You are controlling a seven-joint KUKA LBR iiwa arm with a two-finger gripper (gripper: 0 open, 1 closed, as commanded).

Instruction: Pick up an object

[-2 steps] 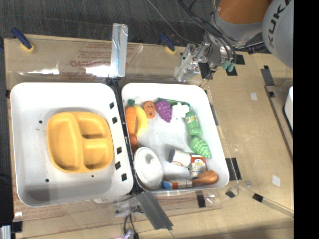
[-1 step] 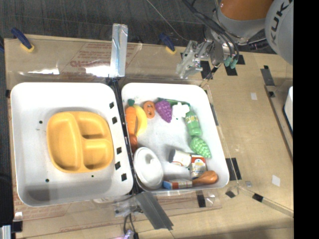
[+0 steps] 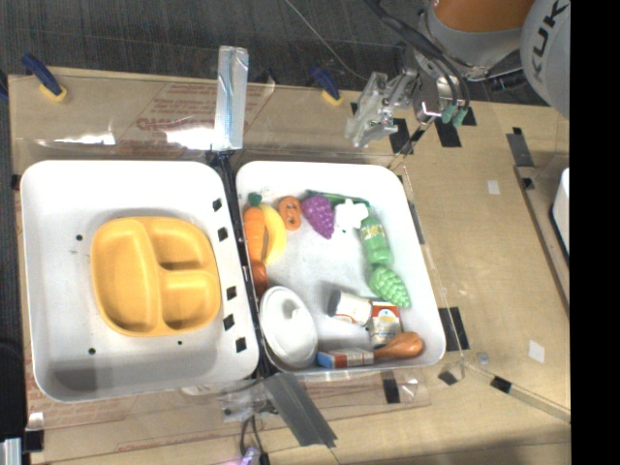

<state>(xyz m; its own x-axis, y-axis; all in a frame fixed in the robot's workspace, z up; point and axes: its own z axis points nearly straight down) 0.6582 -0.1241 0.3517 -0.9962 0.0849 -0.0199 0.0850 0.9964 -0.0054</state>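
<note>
Overhead slanted view: grey arm (image 3: 504, 17) with an orange band enters at upper right; its silvery two-finger gripper (image 3: 376, 114) hangs above the bench just beyond the right bin's far rim, and whether it is spread or pressed together cannot be told. Smooth white right bin (image 3: 418, 250) holds small toy foods: glossy purple grape bunch (image 3: 320, 213), knobbly green grape bunch (image 3: 389, 286), orange carrot-shaped piece (image 3: 254, 235), yellow banana-shaped piece (image 3: 274, 235), round white lidded bowl (image 3: 288, 325) and brown sausage-like piece (image 3: 399, 346). Left bin (image 3: 39, 260) bears a yellow plastic divided tray (image 3: 155, 274). Partial letters "KU" mark the arm's casing.
</note>
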